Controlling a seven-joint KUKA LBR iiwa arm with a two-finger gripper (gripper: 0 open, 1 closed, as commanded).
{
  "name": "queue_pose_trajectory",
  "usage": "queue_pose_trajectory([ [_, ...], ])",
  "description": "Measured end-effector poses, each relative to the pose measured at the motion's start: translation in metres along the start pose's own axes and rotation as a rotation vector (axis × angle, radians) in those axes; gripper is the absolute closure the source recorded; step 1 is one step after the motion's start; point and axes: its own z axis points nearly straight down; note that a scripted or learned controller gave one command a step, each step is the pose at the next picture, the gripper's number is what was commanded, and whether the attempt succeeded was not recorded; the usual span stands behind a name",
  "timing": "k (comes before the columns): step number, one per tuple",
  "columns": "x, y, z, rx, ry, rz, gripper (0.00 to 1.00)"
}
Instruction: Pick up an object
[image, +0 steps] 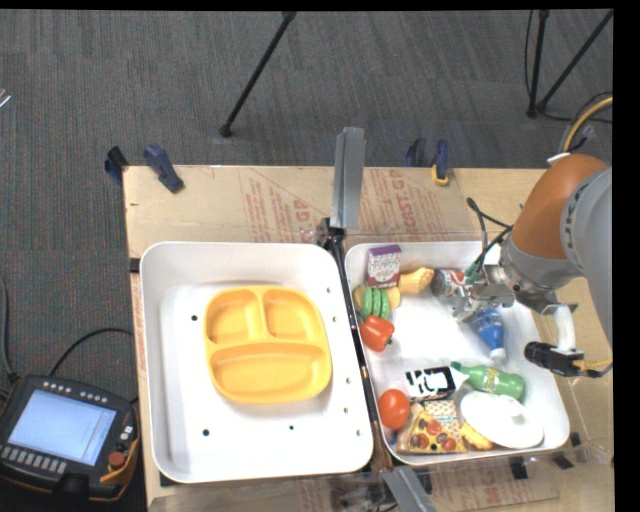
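Observation:
My gripper (467, 291) hangs low over the upper right part of the right bin (432, 330), under the grey wrist with its orange band. A blue bottle (489, 329) lies just below and to the right of it. A small red and white thing (455, 281) sits right at the gripper's tip. Left of the gripper lie a yellow bread piece (416, 280) and a purple box (383, 265). Whether anything is held is hidden by the wrist.
The right bin also holds a green piece (375, 302), a red pepper (377, 333), a tomato (394, 408), a pizza slice (430, 428), a white plate (502, 418), a green bottle (492, 379) and a black and white card (430, 380). A yellow divided tray (267, 342) lies in the left bin (170, 400).

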Motion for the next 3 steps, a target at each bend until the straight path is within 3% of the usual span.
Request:
queue_pose_trajectory([
  [1,0.008,-0.048,0.001,0.003,-0.001,0.303,1.00],
  [2,0.000,-0.005,0.001,0.005,0.005,0.629,1.00],
  [3,0.012,0.000,0.000,0.005,0.024,0.618,0.00],
])
